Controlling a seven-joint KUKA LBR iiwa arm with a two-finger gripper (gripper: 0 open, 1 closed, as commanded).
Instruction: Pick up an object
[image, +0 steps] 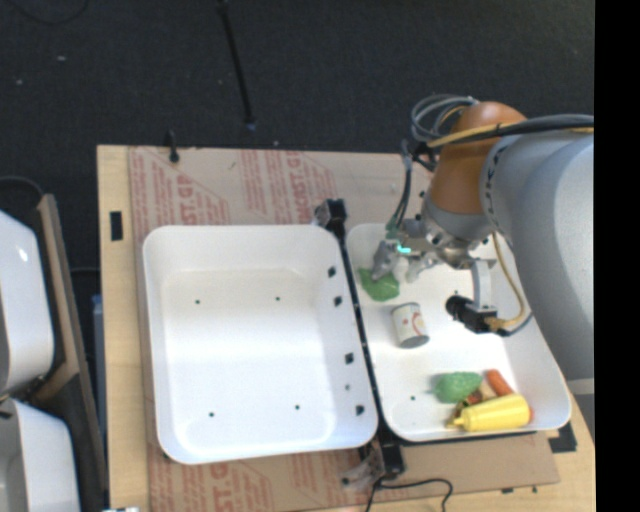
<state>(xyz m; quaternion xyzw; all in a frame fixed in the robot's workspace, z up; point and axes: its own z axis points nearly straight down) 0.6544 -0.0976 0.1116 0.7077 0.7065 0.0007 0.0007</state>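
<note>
— What colours sit in the right bin (535, 345)?
— It's white, holding a light green lump (380, 287), a grey-white cup with red marks (408, 325), a darker green piece (456, 385), an orange carrot (497, 381), a yellow bottle (492, 413).
— And the surface (240, 185)?
— Tan, printed with red lettering.

Robot lab: bench (250, 180), bins (180, 250).

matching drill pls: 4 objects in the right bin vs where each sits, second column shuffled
Objects:
1. yellow bottle
2. white cup
3. green lump
4. orange piece

Places:
A. right under the gripper, by the divider between the bins
B. middle of the right bin
C. near corner, lying on its side along the front rim
D. just behind the yellow bottle, beside a second green piece

Pairs: 1-C, 2-B, 3-A, 4-D
</note>
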